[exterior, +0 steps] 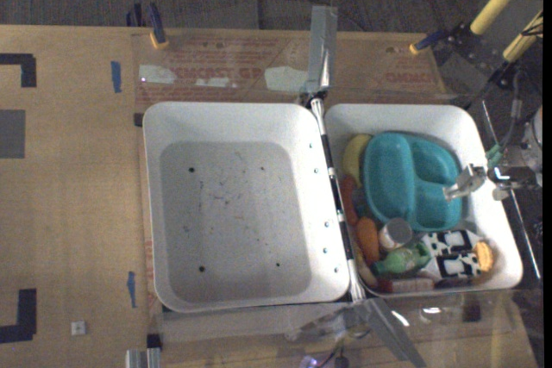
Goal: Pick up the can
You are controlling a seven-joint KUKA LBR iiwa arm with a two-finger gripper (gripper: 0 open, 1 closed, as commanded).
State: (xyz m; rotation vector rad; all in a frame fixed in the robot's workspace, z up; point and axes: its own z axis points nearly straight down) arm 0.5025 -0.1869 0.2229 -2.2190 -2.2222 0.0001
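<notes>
One small can [397, 231], silvery top, maybe upright

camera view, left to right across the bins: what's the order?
Left bin → banana → teal tray → gripper. The carrot, can and green bottle overlap in the pile, so I left them out.

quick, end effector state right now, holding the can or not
End effector: over the teal tray in the right bin; grip state cannot be told, and no can is visible in it.
</notes>
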